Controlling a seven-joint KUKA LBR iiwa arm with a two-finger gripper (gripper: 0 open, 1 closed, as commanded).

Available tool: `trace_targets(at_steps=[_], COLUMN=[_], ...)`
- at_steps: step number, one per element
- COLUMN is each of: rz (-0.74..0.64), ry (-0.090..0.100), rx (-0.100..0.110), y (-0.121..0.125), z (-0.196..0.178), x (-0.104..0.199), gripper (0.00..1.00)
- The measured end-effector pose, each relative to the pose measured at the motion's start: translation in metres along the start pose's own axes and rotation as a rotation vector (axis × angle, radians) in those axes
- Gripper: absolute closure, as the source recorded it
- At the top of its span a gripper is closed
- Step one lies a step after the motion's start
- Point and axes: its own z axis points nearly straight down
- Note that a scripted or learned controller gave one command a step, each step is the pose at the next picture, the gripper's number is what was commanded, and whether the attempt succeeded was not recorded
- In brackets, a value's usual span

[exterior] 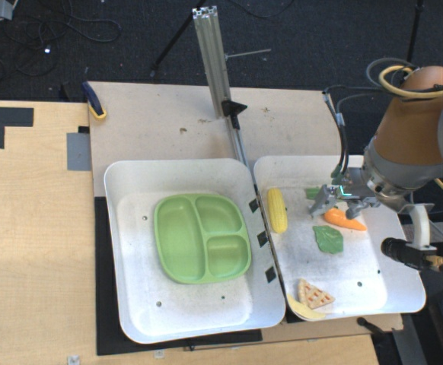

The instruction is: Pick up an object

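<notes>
A pale bench [168,120] on dark carpet carries two white bins: the left bin [130,196] holds one green divided plate [202,238], the right bin [374,280] one yellow corn cob [277,209], one orange carrot [345,220], one green leaf [329,239] and one waffle wedge [315,295]. The gripper [336,201] sits low, just above the carrot; whether its jaws are apart or together cannot be told.
</notes>
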Motion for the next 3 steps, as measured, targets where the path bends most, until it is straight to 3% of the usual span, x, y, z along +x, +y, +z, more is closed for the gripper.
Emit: trace_targets(at_steps=[1,3], rz=[0.000,0.001], ry=[0.000,0.001], rx=[-0.002,0.006], y=[0.001,-0.008], z=[-0.001,0.094], x=[0.000,0.010], gripper=[0.00,0.00])
